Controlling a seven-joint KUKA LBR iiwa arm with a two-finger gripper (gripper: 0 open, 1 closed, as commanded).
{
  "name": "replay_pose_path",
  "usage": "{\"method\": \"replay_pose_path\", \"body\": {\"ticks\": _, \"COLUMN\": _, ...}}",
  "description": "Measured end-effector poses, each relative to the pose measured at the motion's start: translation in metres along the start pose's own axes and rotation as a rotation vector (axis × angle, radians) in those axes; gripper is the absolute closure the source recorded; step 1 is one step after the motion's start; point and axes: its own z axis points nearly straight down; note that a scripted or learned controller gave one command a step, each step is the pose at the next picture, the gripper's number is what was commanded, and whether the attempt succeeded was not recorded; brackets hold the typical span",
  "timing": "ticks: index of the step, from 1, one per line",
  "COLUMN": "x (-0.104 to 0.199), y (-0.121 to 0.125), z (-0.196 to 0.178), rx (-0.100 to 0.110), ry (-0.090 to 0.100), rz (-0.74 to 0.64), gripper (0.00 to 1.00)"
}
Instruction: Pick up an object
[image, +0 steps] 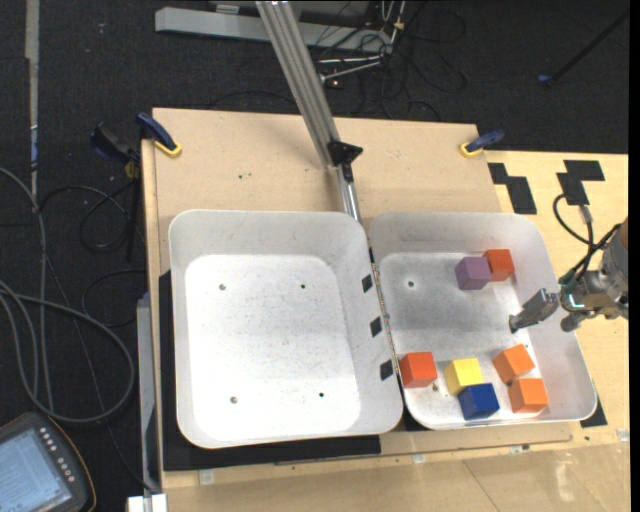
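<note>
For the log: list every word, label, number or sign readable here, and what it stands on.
None can be read.
Handheld screen at the bottom left corner: lit, content too blurred to read.
Black square marks on the bench's right side: shapes, no letters.
Blocks and bins: no print visible.

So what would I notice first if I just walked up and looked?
Probably the bright blocks in the right bin: a purple block touching an orange one near the back, and a yellow block and blue block among three more orange ones along the front. Next, the gripper poking in over the right rim. The left bin is just plain white.
</note>
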Motion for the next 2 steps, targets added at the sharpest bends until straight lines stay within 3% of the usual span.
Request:
{"method": "replay_pose_path", "body": {"ticks": 1, "x": 0.0, "y": 0.001, "z": -0.002, "rx": -0.004, "ry": -0.001, "rz": 0.0, "gripper": 0.0}}
{"method": "replay_pose_path", "body": {"ticks": 2, "x": 0.008, "y": -0.002, "z": 0.06, "rx": 0.002, "ry": 0.001, "rz": 0.001, "gripper": 0.0}}
